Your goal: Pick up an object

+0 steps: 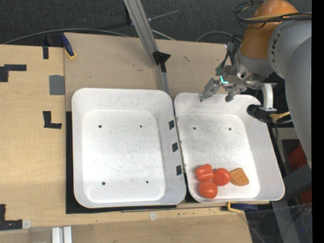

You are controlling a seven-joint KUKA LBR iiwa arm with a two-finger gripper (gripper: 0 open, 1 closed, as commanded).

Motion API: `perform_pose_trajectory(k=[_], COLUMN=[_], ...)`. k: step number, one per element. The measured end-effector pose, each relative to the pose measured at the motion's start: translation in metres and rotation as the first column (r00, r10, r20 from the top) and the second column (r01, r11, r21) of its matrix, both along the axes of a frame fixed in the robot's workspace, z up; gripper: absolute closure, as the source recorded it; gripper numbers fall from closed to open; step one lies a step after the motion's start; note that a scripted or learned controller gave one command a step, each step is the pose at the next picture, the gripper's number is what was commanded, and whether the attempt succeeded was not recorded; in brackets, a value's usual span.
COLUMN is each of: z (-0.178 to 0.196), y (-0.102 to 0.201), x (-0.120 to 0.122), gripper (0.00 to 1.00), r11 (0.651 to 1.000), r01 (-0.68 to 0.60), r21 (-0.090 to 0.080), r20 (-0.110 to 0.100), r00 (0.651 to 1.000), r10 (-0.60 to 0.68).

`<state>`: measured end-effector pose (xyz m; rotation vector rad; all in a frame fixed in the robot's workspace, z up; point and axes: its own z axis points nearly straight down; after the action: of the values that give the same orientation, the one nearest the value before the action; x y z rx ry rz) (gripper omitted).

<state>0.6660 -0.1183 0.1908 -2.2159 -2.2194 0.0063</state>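
Three red rounded objects [211, 179] lie clustered in the near part of the right bin [263, 140], with an orange-brown wedge-shaped piece [239, 176] just to their right. My gripper [218, 93] hovers over the far rim of the right bin, well away from those objects. Its two fingers are spread apart, open, with nothing between them.
The left bin [81, 135] sits beside the right one. A slanted metal pole [144, 29] rises behind the bins, ending near the gap between them. Cables [271, 116] hang by the right bin's far right corner. Black tape marks [48, 119] dot the bench at left.
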Motion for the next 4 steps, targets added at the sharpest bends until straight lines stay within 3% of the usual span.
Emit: perform_pose_trajectory(k=[1, 3, 4], z=[0.003, -0.105, -0.092], y=[0.0, -0.006, -0.006], x=[0.001, -0.008, -0.007], gripper=[0.0, 0.0, 1.0], r11=[1.0, 1.0, 1.0], r01=[-0.001, 0.0, -0.002], r21=[-0.001, -0.002, -0.003], r20=[0.005, 0.002, 0.005], r00=[1.0, 1.0, 1.0], r10=[0.001, 0.0, 0.002])
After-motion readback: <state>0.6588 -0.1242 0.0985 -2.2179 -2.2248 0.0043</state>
